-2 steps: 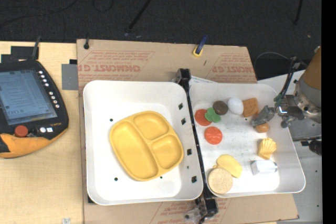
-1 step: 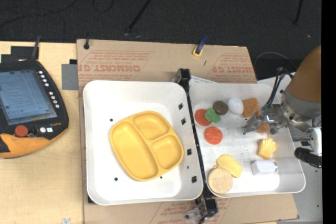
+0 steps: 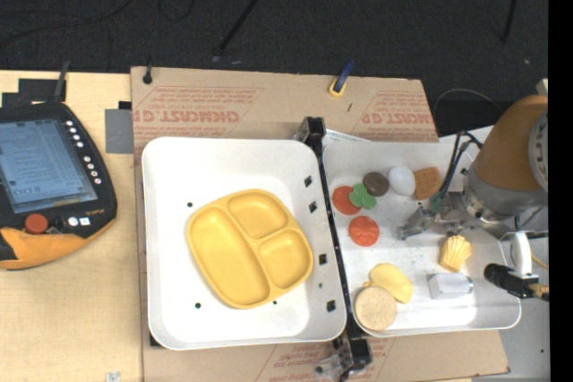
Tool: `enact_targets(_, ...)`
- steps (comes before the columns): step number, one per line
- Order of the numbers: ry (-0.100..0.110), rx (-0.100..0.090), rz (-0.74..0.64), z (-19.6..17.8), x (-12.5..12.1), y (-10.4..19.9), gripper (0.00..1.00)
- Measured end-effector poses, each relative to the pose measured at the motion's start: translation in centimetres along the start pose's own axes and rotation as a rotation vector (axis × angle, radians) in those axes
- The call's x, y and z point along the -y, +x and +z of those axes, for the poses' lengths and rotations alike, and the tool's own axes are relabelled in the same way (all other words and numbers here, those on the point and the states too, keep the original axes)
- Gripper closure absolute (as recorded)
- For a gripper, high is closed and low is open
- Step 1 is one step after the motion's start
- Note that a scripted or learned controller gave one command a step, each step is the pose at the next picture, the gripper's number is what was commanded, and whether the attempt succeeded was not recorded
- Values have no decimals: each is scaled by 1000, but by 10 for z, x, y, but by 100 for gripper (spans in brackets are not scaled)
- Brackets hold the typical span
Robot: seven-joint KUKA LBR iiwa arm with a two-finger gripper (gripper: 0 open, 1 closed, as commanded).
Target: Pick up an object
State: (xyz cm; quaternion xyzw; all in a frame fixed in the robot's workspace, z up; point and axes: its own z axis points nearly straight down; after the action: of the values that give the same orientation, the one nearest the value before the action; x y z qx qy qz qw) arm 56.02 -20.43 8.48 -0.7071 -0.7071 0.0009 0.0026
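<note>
Two white bins are set side by side on the table. The left bin is occupied by a yellow divided plate. The right bin is loaded with small toy foods: a red tomato, a red disc, a green piece, a brown ball, a white egg, a brown biscuit, a yellow corn piece, a grey block, a yellow lump and a round cracker. The gripper is positioned low in the right bin, between the tomato and the corn piece; no object is seen between its fingers, and its opening cannot be determined. A handheld control panel is placed on the table at the left.
</note>
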Motion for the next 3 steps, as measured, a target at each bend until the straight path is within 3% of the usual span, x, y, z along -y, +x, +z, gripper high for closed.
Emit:
enact_targets(1,-2,0,4,-13,0,-1,100)
enact_targets(3,-9,3,-1,-126,-2,13,100)
